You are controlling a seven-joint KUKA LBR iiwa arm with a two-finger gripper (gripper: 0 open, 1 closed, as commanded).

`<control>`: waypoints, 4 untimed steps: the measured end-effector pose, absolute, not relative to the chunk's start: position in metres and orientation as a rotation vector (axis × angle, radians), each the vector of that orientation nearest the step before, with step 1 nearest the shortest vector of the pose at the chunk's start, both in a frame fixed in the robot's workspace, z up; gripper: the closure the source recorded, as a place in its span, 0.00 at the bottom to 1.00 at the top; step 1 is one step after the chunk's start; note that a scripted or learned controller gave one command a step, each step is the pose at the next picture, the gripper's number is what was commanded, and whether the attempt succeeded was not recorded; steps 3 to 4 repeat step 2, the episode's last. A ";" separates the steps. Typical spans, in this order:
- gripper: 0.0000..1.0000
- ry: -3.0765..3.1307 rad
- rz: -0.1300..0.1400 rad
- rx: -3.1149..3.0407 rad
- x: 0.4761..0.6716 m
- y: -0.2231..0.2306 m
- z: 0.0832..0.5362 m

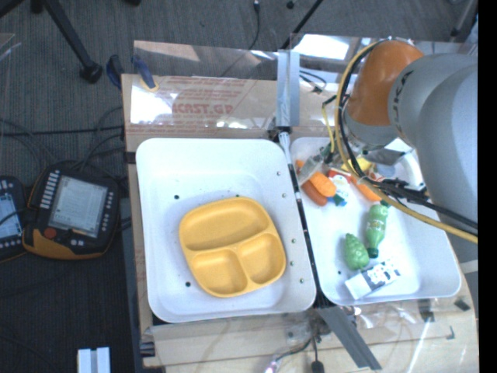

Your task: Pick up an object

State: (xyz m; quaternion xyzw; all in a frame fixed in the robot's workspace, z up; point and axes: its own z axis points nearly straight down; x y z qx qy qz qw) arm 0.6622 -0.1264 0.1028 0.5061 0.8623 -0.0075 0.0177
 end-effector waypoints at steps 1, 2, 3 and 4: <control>1.00 2.695 -0.011 1.577 0.662 -0.119 0.109; 1.00 2.657 0.000 1.674 0.651 -0.065 0.264; 1.00 2.657 0.000 1.674 0.651 -0.065 0.264; 1.00 2.657 0.000 1.674 0.651 -0.065 0.264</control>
